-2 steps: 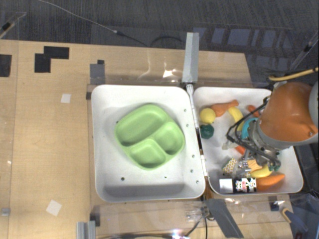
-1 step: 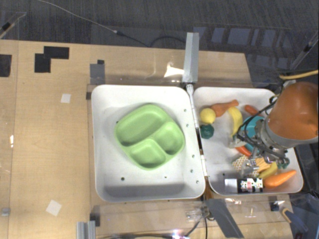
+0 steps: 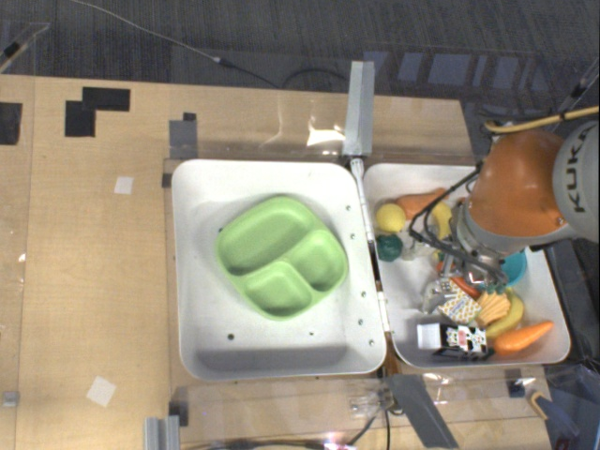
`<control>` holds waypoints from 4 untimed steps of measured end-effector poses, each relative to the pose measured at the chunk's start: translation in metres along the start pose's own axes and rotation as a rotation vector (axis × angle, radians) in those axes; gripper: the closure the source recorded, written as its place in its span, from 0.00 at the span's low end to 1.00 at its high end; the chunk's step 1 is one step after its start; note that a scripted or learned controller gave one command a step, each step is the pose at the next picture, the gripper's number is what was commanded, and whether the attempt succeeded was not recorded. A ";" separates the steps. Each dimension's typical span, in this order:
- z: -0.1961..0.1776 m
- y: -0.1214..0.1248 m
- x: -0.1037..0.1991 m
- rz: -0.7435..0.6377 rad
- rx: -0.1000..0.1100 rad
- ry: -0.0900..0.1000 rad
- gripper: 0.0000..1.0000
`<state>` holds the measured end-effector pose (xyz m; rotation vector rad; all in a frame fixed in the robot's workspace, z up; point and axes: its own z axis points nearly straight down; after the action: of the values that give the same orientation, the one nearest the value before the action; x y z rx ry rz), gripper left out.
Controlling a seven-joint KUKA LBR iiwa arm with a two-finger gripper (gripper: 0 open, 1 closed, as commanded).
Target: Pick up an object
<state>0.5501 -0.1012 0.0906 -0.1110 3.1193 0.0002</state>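
The right bin [image 3: 403, 350] holds a pile of small objects. A yellow lemon [image 3: 391, 217], an orange carrot [image 3: 420, 202] and a small teal piece [image 3: 387, 247] lie at its far left. Near the front lie a yellow banana [image 3: 507, 313], a second orange carrot [image 3: 526, 336], a black and white box [image 3: 457, 337] and a patterned packet [image 3: 459, 300]. My gripper [image 3: 452, 275] hangs low over the middle of this pile, under the orange wrist band [image 3: 514, 190]. The arm hides the objects beneath it. A teal cup [image 3: 515, 266] peeks out at its right.
The left bin [image 3: 202, 345] bears a green divided plate [image 3: 281, 256] at its middle. A grey post [image 3: 359, 111] stands behind the wall between the bins. Cables run from the arm across the right bin's far side.
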 end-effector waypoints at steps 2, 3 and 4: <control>0.001 0.004 -0.037 0.237 0.002 0.006 0.00; -0.002 0.005 0.039 0.219 0.003 0.001 0.00; -0.016 0.005 0.033 0.215 0.006 -0.021 1.00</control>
<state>0.5168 -0.0986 0.1057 0.2227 3.0922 -0.0042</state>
